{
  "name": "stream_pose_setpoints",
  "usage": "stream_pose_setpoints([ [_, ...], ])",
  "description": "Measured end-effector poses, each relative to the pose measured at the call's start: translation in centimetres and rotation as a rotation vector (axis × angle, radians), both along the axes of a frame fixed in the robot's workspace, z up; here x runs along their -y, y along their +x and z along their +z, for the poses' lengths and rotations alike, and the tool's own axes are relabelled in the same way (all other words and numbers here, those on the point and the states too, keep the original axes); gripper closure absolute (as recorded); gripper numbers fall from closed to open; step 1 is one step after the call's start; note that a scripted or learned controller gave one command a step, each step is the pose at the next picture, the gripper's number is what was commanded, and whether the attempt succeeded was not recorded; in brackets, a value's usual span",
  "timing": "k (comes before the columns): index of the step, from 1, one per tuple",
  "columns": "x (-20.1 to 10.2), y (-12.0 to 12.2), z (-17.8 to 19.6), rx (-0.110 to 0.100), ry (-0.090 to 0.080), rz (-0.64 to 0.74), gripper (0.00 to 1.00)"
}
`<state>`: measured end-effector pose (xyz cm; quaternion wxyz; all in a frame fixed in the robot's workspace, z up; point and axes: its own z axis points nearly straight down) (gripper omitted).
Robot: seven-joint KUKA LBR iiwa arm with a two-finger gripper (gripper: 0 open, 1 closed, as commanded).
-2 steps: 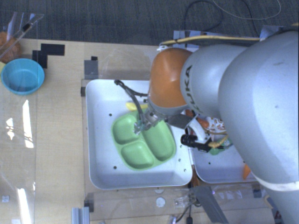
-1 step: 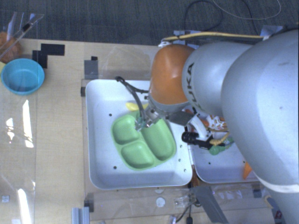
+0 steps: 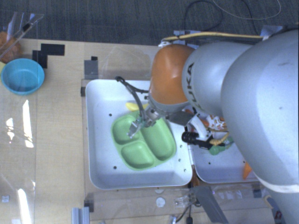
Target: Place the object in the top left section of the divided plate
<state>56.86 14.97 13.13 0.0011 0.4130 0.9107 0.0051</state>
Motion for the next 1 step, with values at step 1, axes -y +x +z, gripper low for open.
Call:
stream_pose_setpoints([
  [1,-0.01,0.28,1.21,0.008,0.003,-0.001,1.0],
])
